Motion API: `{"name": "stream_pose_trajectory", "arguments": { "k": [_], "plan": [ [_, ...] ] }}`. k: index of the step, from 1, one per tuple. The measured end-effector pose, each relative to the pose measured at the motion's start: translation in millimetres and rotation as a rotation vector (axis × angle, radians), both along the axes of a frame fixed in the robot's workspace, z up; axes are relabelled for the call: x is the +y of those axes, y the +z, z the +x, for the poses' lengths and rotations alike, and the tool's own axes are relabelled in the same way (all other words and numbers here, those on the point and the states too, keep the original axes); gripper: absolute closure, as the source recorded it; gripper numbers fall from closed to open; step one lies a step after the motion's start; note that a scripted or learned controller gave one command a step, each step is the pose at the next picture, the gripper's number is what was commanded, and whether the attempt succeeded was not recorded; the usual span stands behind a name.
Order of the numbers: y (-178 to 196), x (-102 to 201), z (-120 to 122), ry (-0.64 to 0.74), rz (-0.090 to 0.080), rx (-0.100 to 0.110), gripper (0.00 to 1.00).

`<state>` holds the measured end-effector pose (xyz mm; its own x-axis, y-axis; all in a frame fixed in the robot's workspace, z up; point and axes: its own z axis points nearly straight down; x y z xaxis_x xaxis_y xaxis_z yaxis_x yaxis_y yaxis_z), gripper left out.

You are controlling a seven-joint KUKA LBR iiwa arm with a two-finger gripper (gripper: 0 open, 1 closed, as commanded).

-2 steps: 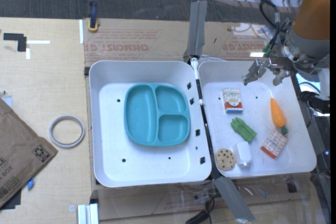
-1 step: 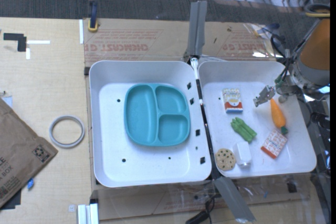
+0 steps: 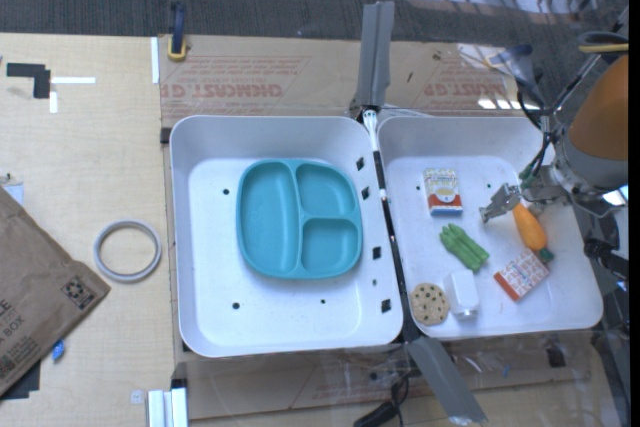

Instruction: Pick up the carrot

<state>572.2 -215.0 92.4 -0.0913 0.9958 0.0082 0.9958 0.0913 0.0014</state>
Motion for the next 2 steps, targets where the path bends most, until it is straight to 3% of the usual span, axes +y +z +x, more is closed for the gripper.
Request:
{"name": "stream_pose_trajectory", "arguments": {
  "k": [1,2],
  "plan": [
    [9,-2,0,-0.004,-0.005,-0.001,1.0],
    [-1,43,28,-0.215,-0.009,0.002,1.0]
  ]
}}
